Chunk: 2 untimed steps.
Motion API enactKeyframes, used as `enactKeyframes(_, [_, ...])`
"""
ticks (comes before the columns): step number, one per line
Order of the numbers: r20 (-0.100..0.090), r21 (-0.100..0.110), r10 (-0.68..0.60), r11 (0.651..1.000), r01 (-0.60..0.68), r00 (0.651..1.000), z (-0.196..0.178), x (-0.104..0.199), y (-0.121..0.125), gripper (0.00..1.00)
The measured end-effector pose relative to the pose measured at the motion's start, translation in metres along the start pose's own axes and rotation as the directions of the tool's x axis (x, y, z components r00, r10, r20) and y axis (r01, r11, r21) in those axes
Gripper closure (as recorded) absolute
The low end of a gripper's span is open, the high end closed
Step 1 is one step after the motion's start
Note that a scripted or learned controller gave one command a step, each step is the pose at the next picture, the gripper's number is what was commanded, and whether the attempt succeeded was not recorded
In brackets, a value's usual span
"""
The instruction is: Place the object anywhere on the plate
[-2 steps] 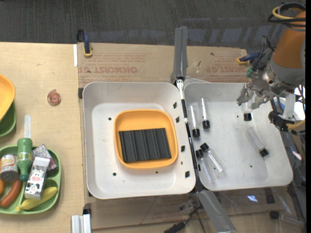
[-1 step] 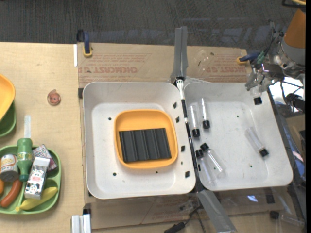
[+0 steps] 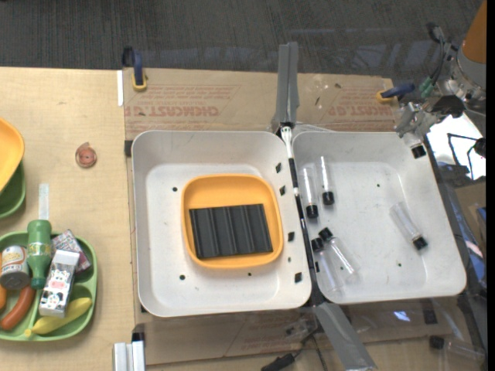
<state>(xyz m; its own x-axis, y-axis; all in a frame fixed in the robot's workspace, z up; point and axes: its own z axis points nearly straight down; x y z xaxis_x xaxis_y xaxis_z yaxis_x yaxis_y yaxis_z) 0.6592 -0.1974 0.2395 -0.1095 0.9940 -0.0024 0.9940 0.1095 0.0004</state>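
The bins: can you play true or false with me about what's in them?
1. The yellow plate sits in the left bin. True.
2. A dark ridged slab lies on the plate. True.
3. The clear tubes are on the plate. False: they lie in the right bin.
4. The gripper is over the plate. False: it is at the right bin's far right corner.
5. The tubes have black caps. True.
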Motion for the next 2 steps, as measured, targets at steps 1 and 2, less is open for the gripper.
enactKeyframes(1, [0.000,0.000,-0.001,1.000,0.001,1.000,0.000,0.000,0.000,0.00])
enactKeyframes(2, [0.000,-0.001,-0.204,0.979,0.204,0.979,-0.096,-0.022,-0.010,0.00])
